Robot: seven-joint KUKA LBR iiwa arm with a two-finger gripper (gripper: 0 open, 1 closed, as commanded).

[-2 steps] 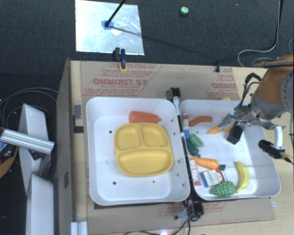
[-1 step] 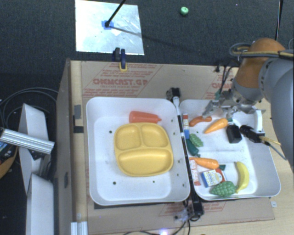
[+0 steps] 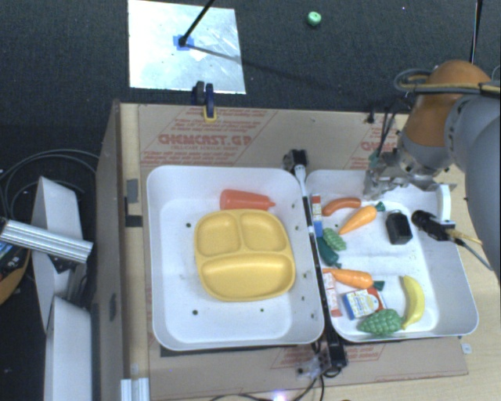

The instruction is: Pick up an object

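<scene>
Counting right bin (image 3: 462,301): two carrots (image 3: 359,219), one banana (image 3: 412,301), perhaps more.

Even, fairly bright light from above; the white bins (image 3: 176,235) look slightly washed out, a foil sheet (image 3: 186,48) glares, shadows stay soft, detail is mildly grainy

We see two white bins (image 3: 168,258) sitting side by side on a brown cardboard sheet (image 3: 205,135), held together along their shared edge by black clips (image 3: 296,160). Beyond the cardboard lies a shiny silver sheet (image 3: 186,47) on the dark floor, with a small green ball (image 3: 314,18) well apart from it. Black cables (image 3: 31,168) loop at the left beside a grey metal bar (image 3: 47,240).
</scene>
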